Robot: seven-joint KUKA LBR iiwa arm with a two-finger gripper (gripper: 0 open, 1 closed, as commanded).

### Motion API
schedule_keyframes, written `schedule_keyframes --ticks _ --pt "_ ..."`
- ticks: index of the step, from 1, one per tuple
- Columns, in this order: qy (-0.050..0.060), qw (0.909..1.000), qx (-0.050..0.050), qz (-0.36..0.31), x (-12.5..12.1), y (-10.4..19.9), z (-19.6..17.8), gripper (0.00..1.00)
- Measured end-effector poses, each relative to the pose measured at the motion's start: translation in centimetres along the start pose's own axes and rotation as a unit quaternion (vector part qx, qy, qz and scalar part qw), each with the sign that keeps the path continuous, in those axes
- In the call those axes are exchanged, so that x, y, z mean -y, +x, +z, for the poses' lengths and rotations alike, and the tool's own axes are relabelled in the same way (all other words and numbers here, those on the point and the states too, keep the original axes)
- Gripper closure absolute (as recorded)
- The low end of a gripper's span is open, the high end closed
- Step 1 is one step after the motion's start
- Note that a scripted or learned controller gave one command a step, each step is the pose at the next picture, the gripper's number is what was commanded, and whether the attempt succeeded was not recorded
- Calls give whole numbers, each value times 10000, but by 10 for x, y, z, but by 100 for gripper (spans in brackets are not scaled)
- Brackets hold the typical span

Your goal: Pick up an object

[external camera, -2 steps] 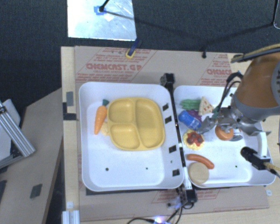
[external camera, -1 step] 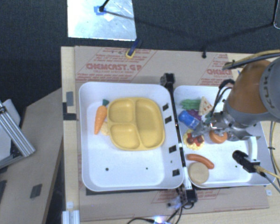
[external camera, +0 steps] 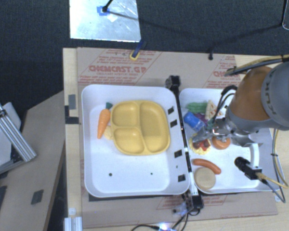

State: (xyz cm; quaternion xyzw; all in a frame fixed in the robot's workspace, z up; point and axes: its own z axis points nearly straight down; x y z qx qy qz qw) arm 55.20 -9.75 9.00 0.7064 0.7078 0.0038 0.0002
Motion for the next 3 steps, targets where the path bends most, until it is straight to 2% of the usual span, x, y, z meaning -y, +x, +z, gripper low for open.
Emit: schedule_keyframes --ticks 1,2,3 --pt "-98 9999 53 1 -4 -3 -14 100" --pt "-5 10000 34 -5 -5 -10 -75 100" --pt "-4 10000 32 -10 -7 -10 -129 100"
